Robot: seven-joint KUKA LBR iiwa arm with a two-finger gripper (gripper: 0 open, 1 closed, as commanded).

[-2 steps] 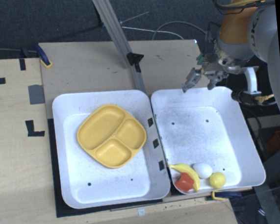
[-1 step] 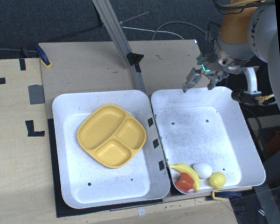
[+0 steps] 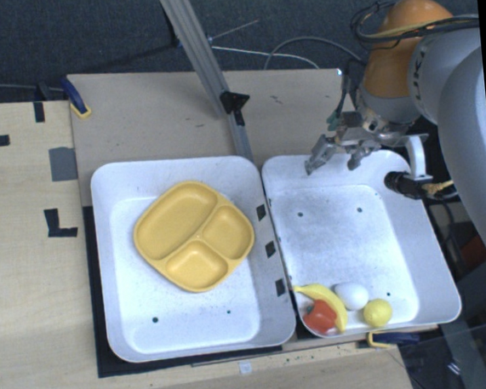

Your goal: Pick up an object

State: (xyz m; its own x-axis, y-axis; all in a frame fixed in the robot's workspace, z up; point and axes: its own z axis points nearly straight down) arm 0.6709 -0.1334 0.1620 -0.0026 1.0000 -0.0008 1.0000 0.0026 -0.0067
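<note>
A small heap of toy food lies in the right bin's near corner: a yellow banana (image 3: pixel 323 297), a red piece (image 3: pixel 321 317), a white egg-like ball (image 3: pixel 352 294) and a yellow ball (image 3: pixel 377 312). My gripper (image 3: pixel 336 162) hangs over the far edge of the right bin (image 3: pixel 348 222), well away from the heap. Its two fingers are spread apart with nothing between them. A yellow divided plate (image 3: pixel 193 234) rests in the left bin (image 3: pixel 122 269).
A slanted metal pole (image 3: pixel 204 60) stands behind the bins. Cables (image 3: pixel 281 53) trail across the bench at the back. A black part of the arm (image 3: pixel 404 184) sits over the right bin's right rim.
</note>
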